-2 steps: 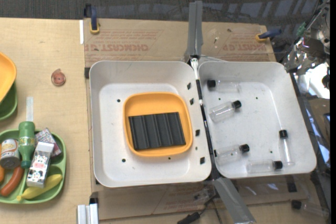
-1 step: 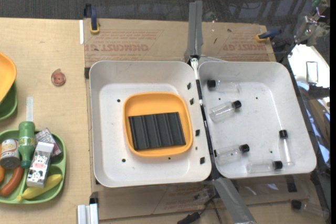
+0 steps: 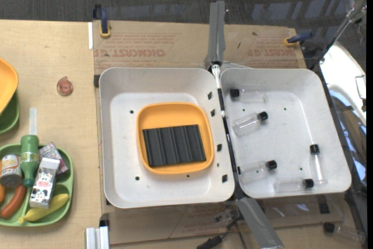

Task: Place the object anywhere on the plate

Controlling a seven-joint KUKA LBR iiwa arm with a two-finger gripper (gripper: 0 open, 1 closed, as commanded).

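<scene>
Plate [image 3: 175, 138]: yellow, in the left bin [image 3: 116, 125], ready to catch something.
Bottles [image 3: 249, 122]: clear, lying loose in the right bin [image 3: 332, 125], waiting to be picked.
Jaws: cannot tell.

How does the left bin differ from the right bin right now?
The left bin holds one orange plate with a dark ribbed block lying on it; the right bin holds several clear vials with black caps, scattered and lying at different angles. Both bins are shallow, white and set side by side.
</scene>
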